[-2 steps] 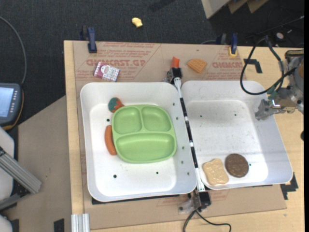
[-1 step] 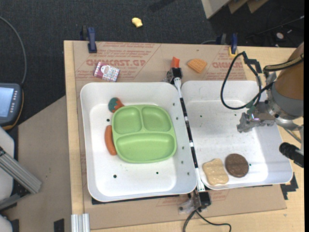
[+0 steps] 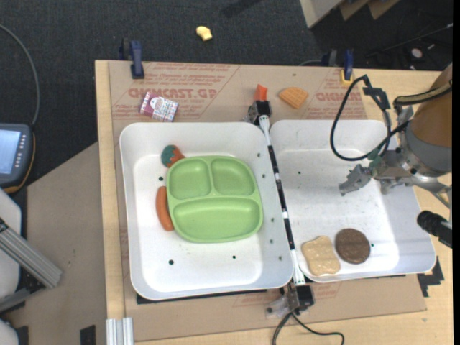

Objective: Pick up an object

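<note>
My gripper hovers over the middle of the right bin, with nothing visible in it. Below it, near that bin's front edge, lie a round brown cookie and a beige bread slice, side by side and apart from the gripper. The left bin holds a green divided plate. An orange sausage-shaped piece rests against the plate's left side. A small green and red item sits at its upper left corner.
Behind the bins on the cardboard lie a pink and white packet and an orange cracker. A black cable loops over the right bin's back edge. A divider strip runs between the bins.
</note>
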Available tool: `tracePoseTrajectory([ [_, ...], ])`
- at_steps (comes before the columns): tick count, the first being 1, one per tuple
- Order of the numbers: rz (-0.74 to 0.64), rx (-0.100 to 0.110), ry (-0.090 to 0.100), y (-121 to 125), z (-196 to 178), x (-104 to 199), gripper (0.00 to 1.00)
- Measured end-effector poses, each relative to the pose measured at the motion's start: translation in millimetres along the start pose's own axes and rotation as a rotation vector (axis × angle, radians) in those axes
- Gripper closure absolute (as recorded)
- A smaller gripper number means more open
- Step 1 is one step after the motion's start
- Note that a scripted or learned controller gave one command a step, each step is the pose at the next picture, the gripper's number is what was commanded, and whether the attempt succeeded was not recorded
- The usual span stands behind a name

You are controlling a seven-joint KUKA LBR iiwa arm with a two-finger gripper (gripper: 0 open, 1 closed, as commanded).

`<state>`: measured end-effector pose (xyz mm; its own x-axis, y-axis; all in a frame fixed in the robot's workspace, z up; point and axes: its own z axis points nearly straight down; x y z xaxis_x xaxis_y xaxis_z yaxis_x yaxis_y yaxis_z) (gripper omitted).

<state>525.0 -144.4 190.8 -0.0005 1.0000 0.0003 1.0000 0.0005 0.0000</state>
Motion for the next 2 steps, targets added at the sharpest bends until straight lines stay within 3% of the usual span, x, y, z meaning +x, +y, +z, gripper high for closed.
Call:
tracePoseTrajectory([
  [1,0.002,0.01,0.003,-34.8,95.8,6.6,0.0],
  [2,0.0,-0.007,-0.006,51.8,106.2,-54.3,0.0],
])
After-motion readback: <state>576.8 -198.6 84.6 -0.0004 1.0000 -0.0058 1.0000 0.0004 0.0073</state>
